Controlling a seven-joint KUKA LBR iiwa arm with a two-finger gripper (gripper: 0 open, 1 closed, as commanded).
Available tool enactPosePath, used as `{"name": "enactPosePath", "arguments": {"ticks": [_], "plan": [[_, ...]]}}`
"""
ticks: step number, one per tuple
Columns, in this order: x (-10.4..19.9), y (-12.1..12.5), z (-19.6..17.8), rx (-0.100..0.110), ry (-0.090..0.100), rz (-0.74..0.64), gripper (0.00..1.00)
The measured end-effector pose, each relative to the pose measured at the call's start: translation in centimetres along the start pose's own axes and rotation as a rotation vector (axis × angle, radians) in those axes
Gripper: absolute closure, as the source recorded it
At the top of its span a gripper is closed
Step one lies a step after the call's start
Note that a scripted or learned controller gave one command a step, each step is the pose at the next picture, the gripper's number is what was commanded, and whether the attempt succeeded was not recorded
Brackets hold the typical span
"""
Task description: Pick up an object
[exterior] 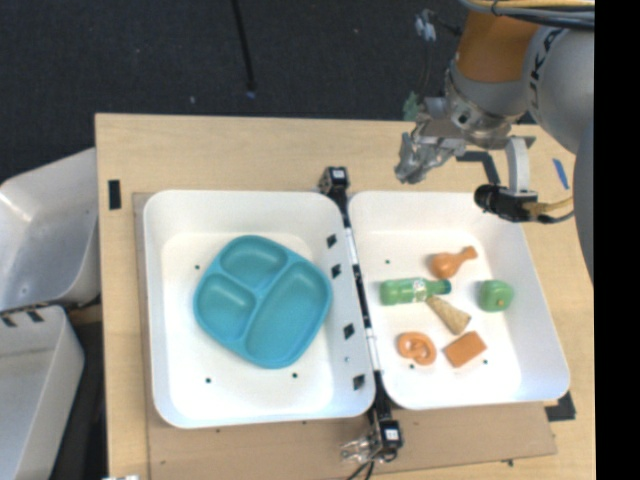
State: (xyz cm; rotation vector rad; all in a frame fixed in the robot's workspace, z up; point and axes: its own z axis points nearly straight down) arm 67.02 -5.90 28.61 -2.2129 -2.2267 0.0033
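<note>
A blue tray (262,300) is held in the left bin (160,388). A bottle (412,289), pretzel (415,347) and other toys are held in the right bin (530,368). Above its far rim the gripper (418,160) is hung; jaw state cannot be told.

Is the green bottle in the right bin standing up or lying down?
Lying down. The green bottle rests on its side on the right bin floor, neck pointing right, toward the green block.

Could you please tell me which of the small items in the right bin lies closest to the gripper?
The orange drumstick-shaped piece: it lies highest in the right bin, nearest the gripper; the rest lie lower.
</note>
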Motion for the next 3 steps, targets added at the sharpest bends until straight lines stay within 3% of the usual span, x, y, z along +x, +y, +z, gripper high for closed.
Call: {"name": "enactPosePath", "arguments": {"ticks": [3], "plan": [[13.9,-2.0,4.8,0.002,-0.002,0.001,1.0]]}}
